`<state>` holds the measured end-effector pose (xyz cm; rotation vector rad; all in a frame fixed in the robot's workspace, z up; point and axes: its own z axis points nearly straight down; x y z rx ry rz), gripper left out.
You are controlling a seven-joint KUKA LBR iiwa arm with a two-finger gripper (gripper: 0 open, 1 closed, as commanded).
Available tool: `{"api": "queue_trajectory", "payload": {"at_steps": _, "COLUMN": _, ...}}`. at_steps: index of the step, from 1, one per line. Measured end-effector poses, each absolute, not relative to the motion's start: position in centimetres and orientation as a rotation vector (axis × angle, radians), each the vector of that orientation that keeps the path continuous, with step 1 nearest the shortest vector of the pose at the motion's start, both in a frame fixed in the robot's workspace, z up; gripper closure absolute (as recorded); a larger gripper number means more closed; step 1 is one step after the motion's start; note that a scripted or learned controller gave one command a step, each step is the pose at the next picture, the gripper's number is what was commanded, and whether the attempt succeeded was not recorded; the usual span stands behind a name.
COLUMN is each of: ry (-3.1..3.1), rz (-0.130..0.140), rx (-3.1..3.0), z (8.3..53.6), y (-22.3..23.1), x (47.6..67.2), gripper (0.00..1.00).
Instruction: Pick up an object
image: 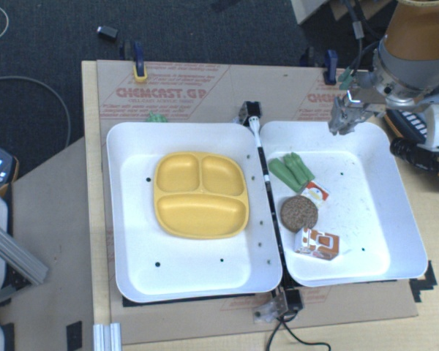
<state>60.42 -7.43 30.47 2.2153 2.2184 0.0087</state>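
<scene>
Bench bins [132, 269]: tray [201, 194], snacks [300, 210].

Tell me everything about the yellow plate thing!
The yellow tray looks like smooth plastic, a rounded square with three sections: two small ones at the far side and one long one at the near side. It lies flat, right side up, in the middle of the left white bin. Nothing else touches it.

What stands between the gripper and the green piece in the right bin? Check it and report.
Nothing visible. The gripper hangs over the far rim of the right bin, and bare white floor lies between it and the green piece. The brown round disc and the small packets lie nearer the camera, beyond the green piece.
</scene>
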Motion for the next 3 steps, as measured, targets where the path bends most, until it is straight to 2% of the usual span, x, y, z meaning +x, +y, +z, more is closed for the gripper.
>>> {"api": "queue_trajectory", "payload": {"at_steps": 1, "ry": 2.222, "rz": -0.003, "rx": 2.225, "z": 27.3, "y": -5.8, "x": 55.4, "gripper": 1.00}}
{"api": "queue_trajectory", "payload": {"at_steps": 2, "ry": 2.230, "rz": -0.003, "rx": 2.220, "z": 29.0, "y": 2.1, "x": 50.6, "gripper": 1.00}}
{"api": "queue_trajectory", "payload": {"at_steps": 3, "ry": 2.223, "rz": -0.003, "rx": 2.223, "z": 28.9, "y": 1.8, "x": 50.8, "gripper": 0.00}}
